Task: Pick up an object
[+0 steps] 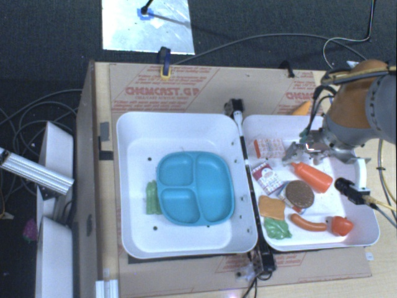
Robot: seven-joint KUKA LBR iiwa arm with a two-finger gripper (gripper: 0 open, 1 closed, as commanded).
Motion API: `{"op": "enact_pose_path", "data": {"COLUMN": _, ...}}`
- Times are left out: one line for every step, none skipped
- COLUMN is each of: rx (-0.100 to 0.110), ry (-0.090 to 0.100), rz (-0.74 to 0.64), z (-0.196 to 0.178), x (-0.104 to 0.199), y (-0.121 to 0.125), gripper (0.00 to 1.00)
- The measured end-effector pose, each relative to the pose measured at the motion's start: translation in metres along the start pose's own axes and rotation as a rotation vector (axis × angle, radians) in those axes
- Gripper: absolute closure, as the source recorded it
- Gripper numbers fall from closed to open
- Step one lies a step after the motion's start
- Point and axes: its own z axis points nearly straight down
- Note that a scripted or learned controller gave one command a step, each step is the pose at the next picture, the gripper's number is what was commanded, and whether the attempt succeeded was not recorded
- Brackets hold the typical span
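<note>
My gripper [304, 151] hangs over the back half of the right bin [371, 228], open, with nothing between its fingers. Just below and in front of it lies an orange bottle-shaped toy [312, 176], its small end pointing at the gripper. A white and red packet [268, 146] lies to the gripper's left. Further forward are a brown round patty [300, 194], a red and white carton [267, 179], an orange slice [271, 207], a green leafy piece [277, 228], a sausage [307, 222] and a red-orange piece [341, 226].
The left bin [133, 166] holds a blue divided plate [195, 188] with a green piece [152, 197] beside its left edge. A ridge [245, 166] separates the two bins. A small orange thing [302, 108] lies on the bench behind the right bin.
</note>
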Motion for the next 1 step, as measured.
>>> {"op": "enact_pose_path", "data": {"rx": -0.003, "ry": 0.0, "rz": -0.001, "z": 0.0205, "x": 0.0027, "y": -0.0403, "gripper": 0.0}}
